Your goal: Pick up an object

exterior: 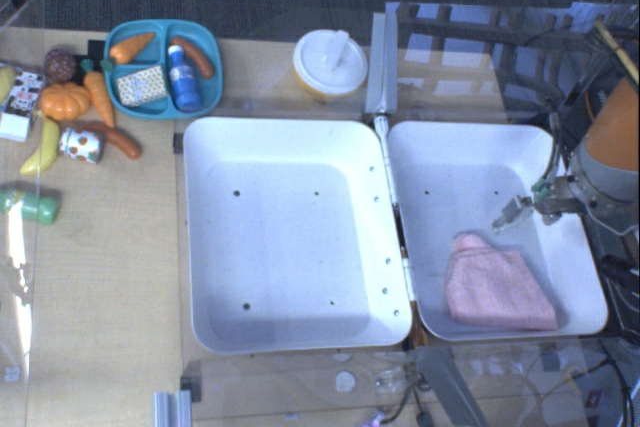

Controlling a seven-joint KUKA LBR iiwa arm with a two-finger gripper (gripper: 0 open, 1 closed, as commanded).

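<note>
- The gripper (520, 211) is hanging over the right bin (440, 150), near that bin's right wall, and its fingers are spread apart with nothing between them; they are angling toward the bin's middle
- The open stance suits an approach: I judge the arm is lining up for a grab, not carrying anything
- The pink cloth (497, 290) is lying folded on the floor of the right bin, toward its front edge, just below and near the fingertips but apart from them; as the one thing in this bin, it is the likely pick
- Being soft and flat, the cloth is probably calling for a pinch on a raised fold, and a shallow descent could close on air
- The arm (612, 145), with its orange band, is reaching in across the right bin's right edge
- The left bin (280, 225) is sitting beside it, their inner walls touching
- Toy food is resting on a blue plate (163, 67) by the bench's back left corner, well apart from the gripper
</note>
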